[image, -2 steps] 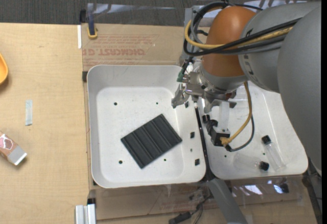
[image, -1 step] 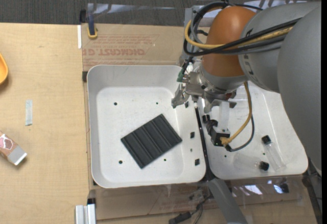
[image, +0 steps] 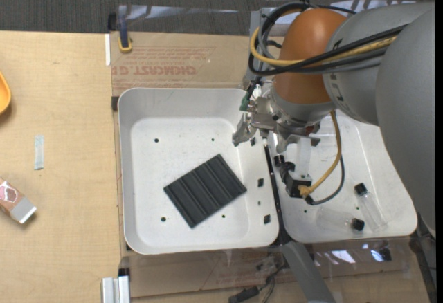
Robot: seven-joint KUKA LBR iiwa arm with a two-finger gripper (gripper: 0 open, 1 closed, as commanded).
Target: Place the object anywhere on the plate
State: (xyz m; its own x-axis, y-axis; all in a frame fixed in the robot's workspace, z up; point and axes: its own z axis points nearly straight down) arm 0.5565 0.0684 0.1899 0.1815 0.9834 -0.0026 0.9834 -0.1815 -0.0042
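Nearest to us, at about five o'clock in the view, the right bin [image: 387,156] holds the object [image: 362,208]. It looks like a small clear piece with a black part at each end, though it is too faint for us to name. It lies on the bin floor, well apart from the gripper.

At about seven o'clock from the gripper, in the left bin [image: 138,225], the plate [image: 205,190] lies flat. It is a dark ribbed rectangle, turned at a slant, and nothing rests on it.

At nine o'clock, out on the wooden bench [image: 55,87], we see a small red-and-white item [image: 14,202] near the edge, and a thin grey strip [image: 39,153] a little farther back.

Farther in, the gripper [image: 250,125] hangs over the far right corner of the left bin, close to the wall the two bins share. We cannot tell whether it is open or closed, and we see nothing held in it. The orange band [image: 308,52] and the grey arm [image: 394,66] fill the view towards two o'clock, with yellow and black cables looping round the wrist.

Beyond the left bin, at twelve o'clock from it, a sheet of cardboard [image: 173,63] lies on the bench.
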